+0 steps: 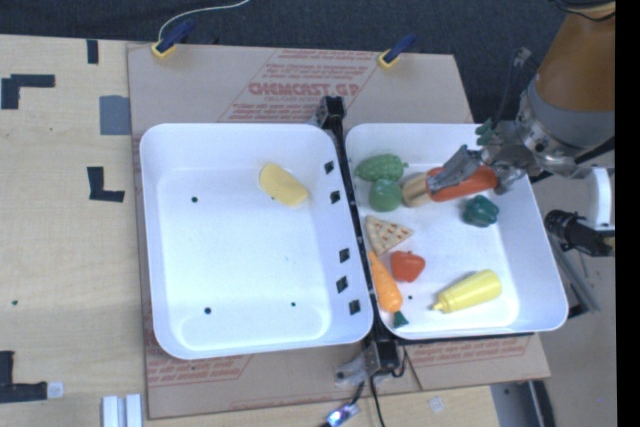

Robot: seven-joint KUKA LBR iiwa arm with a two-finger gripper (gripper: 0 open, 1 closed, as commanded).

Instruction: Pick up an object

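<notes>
My gripper (472, 171) reaches into the right bin (520, 245) from the right, at the bin's far side. Its grey fingers (453, 165) stand on either side of a red-orange sausage-shaped toy (466, 183), which sits between them. A tan bread roll (415, 187) lies just left of that toy. A dark green pepper (481, 210) sits directly below it.
The right bin also holds a green broccoli (378, 168), a triangular pizza slice (388, 234), a red tomato (406, 265), a carrot (384, 283) along the left wall and a yellow bottle (466, 291). A yellow lemon (283, 184) lies in the left bin (170, 215).
</notes>
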